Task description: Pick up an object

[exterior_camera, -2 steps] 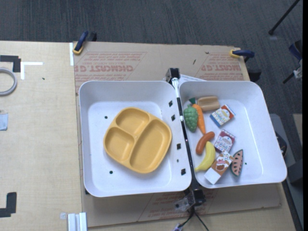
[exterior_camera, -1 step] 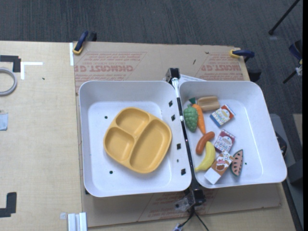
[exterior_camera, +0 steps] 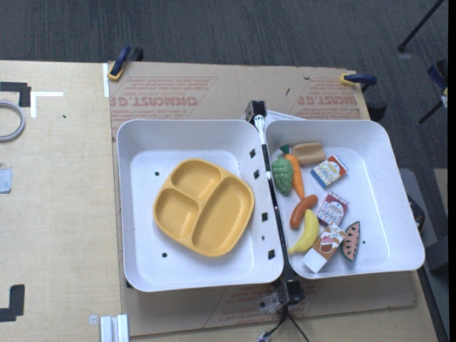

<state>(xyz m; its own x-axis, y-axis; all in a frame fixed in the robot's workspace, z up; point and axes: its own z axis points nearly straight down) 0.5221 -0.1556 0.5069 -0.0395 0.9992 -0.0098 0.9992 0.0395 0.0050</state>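
Note:
The right bin (exterior_camera: 377, 184) holds several toy foods. A hot dog bun (exterior_camera: 308, 151) lies at its back, with a green broccoli (exterior_camera: 282, 175) and an orange carrot (exterior_camera: 296, 177) just in front. A small juice carton (exterior_camera: 328, 171) sits to their right. Further forward lie a red sausage (exterior_camera: 303, 207), a yellow banana (exterior_camera: 307, 234), a red snack packet (exterior_camera: 332, 209), another small carton (exterior_camera: 322, 249) and a watermelon slice (exterior_camera: 350, 239). The left bin (exterior_camera: 142, 262) holds a yellow divided plate (exterior_camera: 204, 206).
Both bins rest on a cardboard sheet (exterior_camera: 171, 98) clamped to the wooden bench (exterior_camera: 57, 226). A clip (exterior_camera: 256, 110) joins the bins at the back. Blue-and-yellow clamps (exterior_camera: 120, 61) sit at the cardboard's far corners. A tape roll (exterior_camera: 8, 123) lies at the far left.

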